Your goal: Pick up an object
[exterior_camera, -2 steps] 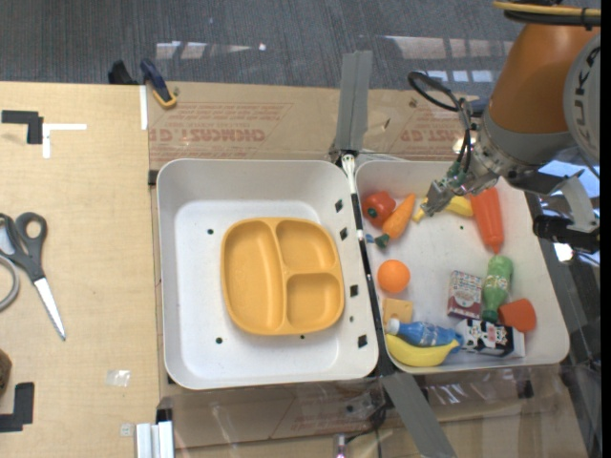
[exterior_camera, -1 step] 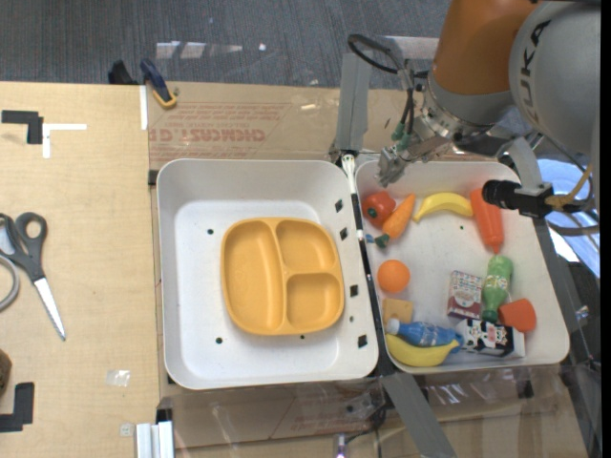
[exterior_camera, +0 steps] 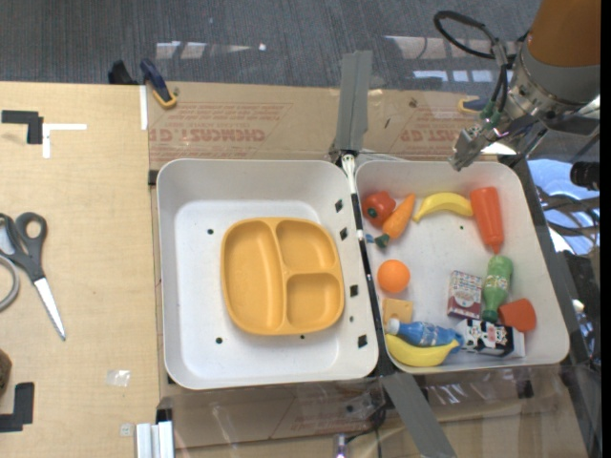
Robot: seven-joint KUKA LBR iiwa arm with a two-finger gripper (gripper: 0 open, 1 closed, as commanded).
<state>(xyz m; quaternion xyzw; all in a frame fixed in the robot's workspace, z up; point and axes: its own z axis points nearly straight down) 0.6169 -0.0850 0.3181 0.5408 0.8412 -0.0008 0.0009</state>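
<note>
Where the gripper point(exterior_camera: 474, 147) hangs, grip impossible to tell: two bananas point(exterior_camera: 443, 204), two carrots point(exterior_camera: 487, 216), one round orange point(exterior_camera: 393, 276).

Grey arm point(exterior_camera: 558, 89) entering at the upper right corner, round and thick in section. Broad orange band point(exterior_camera: 570, 12) wrapped around the top segment, smooth and unmarked. Below the band, a paler grey metallic wrist collar. Black cables point(exterior_camera: 470, 34) looped out to the side in a thin arc, then running back along the wrist. Pincer point(exterior_camera: 474, 146) small, silvery-grey, built of angular metal pieces with a touch of green on it near the tip. Finer details of screws or markings too small to make out.
</note>
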